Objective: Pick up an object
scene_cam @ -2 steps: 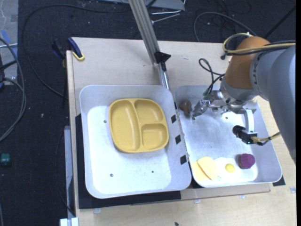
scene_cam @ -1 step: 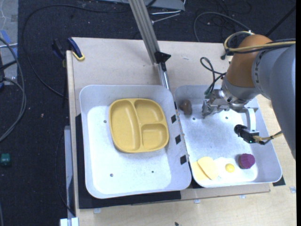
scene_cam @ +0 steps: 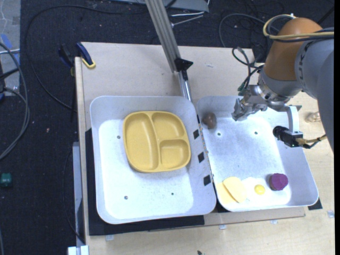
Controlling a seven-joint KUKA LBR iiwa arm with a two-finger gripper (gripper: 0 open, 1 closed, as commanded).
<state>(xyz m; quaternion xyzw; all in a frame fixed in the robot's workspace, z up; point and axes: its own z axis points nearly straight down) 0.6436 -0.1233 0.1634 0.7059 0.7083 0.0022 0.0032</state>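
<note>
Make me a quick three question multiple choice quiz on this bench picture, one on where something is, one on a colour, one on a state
1. Where does the yellow divided tray lie?
A. left bin
B. right bin
C. on the bare bench

2. What colour is the round thing in the right bin's near right corner?
A. green
B. purple
C. white

3. How does the tray sit?
A. upside down
B. on edge
C. open side up

Answers: 1 A, it rests in the left bin. 2 B, it is purple. 3 C, its three compartments face up.

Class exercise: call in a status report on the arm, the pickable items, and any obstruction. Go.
Gripper low over right bin, far edge; fingers unreadable. Brown object nearest, untouched. Purple object, yellow pieces at near edge. Path looks unobstructed.
</note>
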